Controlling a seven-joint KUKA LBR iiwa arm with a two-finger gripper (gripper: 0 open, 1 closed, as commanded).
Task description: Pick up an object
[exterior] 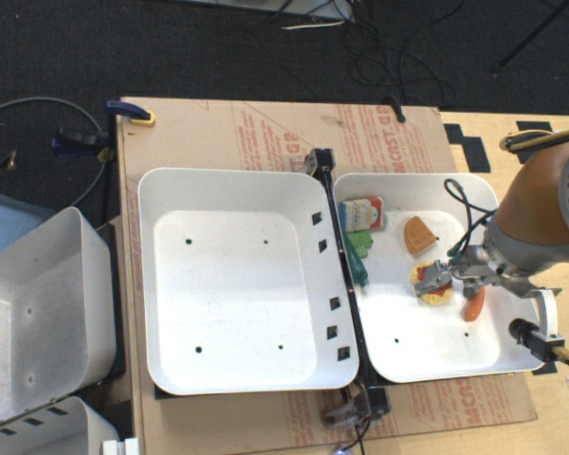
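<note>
The jaws are hovering low in the right bin, right over a yellow-and-red toy; I cannot tell how far they are spread. An orange carrot-like piece is lying just beside it.

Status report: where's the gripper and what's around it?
Gripper low in right bin, over yellow-red toy. Grasp unconfirmed. Orange carrot close beside.
</note>
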